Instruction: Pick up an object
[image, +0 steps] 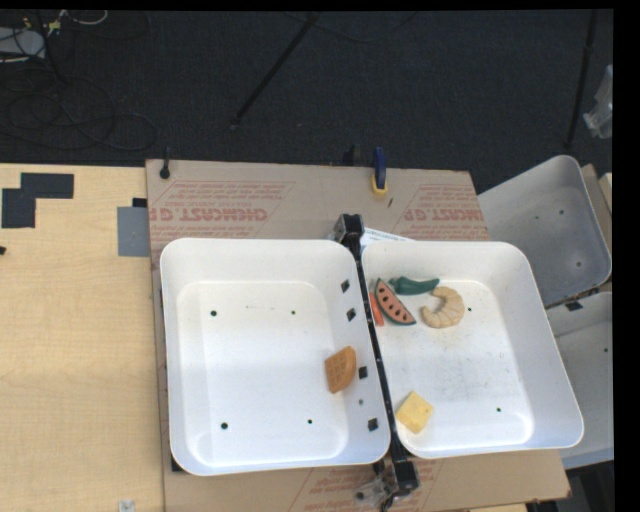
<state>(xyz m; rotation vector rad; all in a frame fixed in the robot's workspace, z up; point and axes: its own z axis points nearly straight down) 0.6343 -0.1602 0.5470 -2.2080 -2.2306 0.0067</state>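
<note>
Yellow block (414, 412): nearest item, lying in the right bin (490, 380) at its near left corner, just beside the dividing rims.

Pincer: state cannot be told; no item can be recorded as held.

Brown chunk (341, 369): left bin (250, 340), close to its right wall, alone there.

Watermelon slice (393, 303): right bin, far left area, red face up, just beside the divider.

Green piece (415, 285): just behind the slice, touching or nearly touching it; which, cannot be told.

Tan curled piece (443, 307): just right of the slice, near the green piece.

Cardboard sheet (260, 205): under both bins, on the wooden surface (70, 360); blue clamp (379, 172) at its far edge.

Task status, judged: not yet begun; any of the five items would serve.

Risks, judged:
- Block and chunk sit hard by the bin walls; a descending finger may strike a rim and close on nothing.
- The three far items are crowded; a grasp there may nudge a neighbour or catch two at once.
- The smooth bin floor may let small pieces slide away as the fingers close.
</note>
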